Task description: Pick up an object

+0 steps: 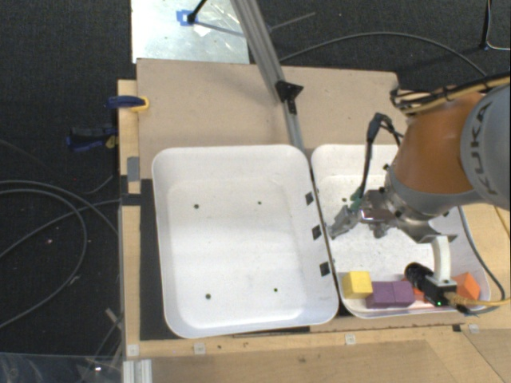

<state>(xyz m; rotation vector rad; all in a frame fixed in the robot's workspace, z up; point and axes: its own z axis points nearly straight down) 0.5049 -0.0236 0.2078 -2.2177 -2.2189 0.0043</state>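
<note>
A yellow block lies at the front of the right bin, with a purple block touching its right side. An orange block sits in the bin's front right corner. My gripper hangs over the left part of the right bin, close to the wall shared with the left bin, and some way behind the yellow block. I see nothing held in it. The arm's orange band and wrist cover the middle and right of this bin.
The left bin stands beside the right one, their rims touching. A grey metal pole slants down from the top to the bins' shared back corner. Bare bench board runs behind both bins.
</note>
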